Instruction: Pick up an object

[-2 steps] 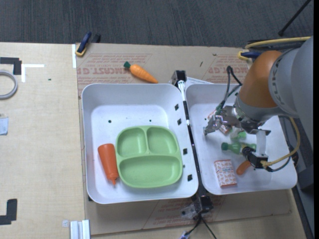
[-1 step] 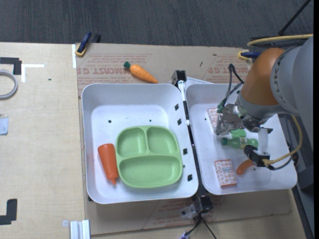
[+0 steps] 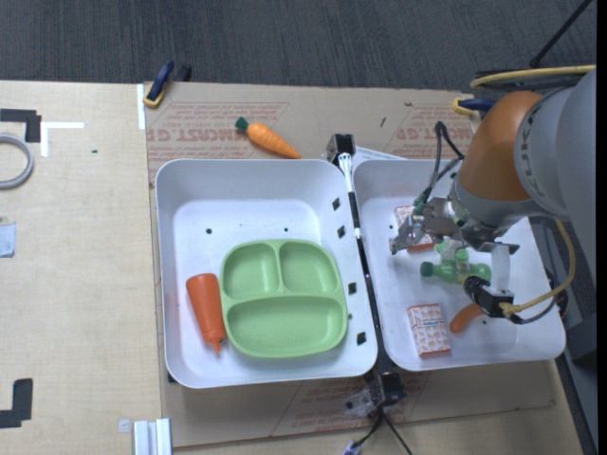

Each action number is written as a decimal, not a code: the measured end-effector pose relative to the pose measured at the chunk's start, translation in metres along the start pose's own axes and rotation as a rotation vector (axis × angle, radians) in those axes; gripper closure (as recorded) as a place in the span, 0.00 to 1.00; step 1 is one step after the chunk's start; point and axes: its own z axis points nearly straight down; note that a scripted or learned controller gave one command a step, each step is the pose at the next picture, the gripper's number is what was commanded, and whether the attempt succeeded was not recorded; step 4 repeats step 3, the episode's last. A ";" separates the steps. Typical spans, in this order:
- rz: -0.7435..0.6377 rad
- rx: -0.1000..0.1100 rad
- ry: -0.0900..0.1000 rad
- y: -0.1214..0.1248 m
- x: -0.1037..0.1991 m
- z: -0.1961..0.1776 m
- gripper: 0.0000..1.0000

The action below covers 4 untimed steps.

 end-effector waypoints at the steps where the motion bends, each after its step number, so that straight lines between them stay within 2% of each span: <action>1: 0.070 0.000 -0.001 0.053 0.008 0.010 0.00; 2: 0.067 0.000 -0.002 0.053 0.007 0.000 1.00; 3: -0.233 0.000 0.000 -0.006 0.004 -0.090 1.00; 4: -0.233 0.000 0.000 -0.006 0.004 -0.090 1.00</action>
